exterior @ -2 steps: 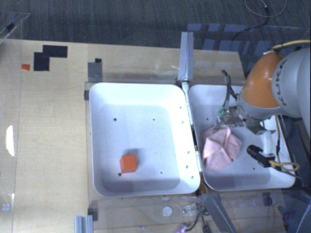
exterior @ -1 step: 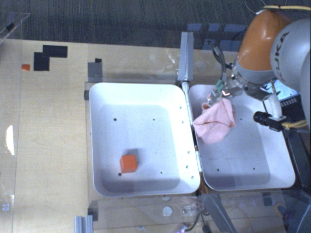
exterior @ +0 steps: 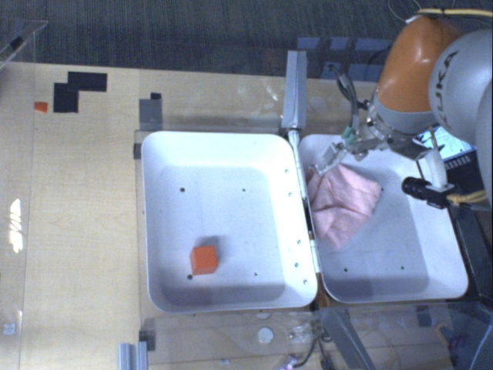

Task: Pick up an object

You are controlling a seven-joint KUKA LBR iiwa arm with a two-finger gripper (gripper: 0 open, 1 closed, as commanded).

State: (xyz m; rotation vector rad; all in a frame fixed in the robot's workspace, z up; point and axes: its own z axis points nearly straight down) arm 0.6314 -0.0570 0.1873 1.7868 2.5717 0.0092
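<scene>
Two bins side by side in the camera view, arm in from the right w/ orange band over the right bin. Gripper sits low at that bin's upper-left, right at the top edge of the pink cloth. Thin fingers look parted, tips touching or just above the cloth's corner; no fabric visibly pinched between them, so I'd call them released, nothing held yet.

Step in hand, as I judge it: the grasp on the cloth. To do it well: get both tips down into a raised fold rather than flat fabric, close fully, then lift straight up, slow, and check the cloth actually comes w/ it. Cloth is soft and crumpled, likely to slip out of a shallow pinch. Its left side lies against the bin wall by the divider, so keep clear of that rim.

Contents: right bin has the cloth, upper-left part. Left bin has one small orange block, lower-left area, well apart from the gripper.
</scene>
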